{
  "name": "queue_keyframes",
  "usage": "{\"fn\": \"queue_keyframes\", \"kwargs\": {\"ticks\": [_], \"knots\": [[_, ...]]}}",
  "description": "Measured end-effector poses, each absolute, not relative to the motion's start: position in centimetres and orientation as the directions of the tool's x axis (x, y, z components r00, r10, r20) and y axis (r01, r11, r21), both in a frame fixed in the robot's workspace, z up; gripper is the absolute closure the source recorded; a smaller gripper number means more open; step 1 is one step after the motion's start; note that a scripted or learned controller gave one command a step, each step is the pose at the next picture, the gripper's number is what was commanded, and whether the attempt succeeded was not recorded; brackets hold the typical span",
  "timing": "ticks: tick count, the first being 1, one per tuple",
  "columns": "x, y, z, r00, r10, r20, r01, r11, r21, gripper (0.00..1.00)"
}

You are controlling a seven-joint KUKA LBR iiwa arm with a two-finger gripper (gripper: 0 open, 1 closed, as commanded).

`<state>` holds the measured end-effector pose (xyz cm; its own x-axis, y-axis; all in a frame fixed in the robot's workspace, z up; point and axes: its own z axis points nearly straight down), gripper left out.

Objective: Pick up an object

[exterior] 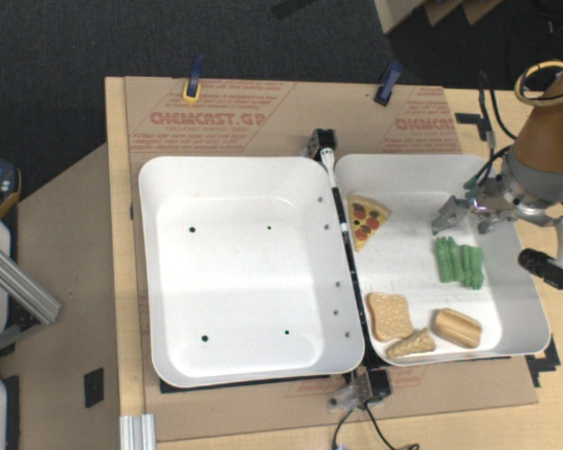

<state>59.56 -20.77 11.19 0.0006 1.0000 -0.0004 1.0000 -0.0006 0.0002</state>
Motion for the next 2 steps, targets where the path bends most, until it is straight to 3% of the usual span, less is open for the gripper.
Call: {"fn": "queue_keyframes", "kwargs": {"ticks": [1,2], "knots": [[59.6,-20.8,11.2,0.001,1.0,0.0,1.0,-0.001,0.0,0.0],[51.7,-22.0,8.3,0.002,1.0,0.006,1.0,-0.002,-0.007,0.0]]}}
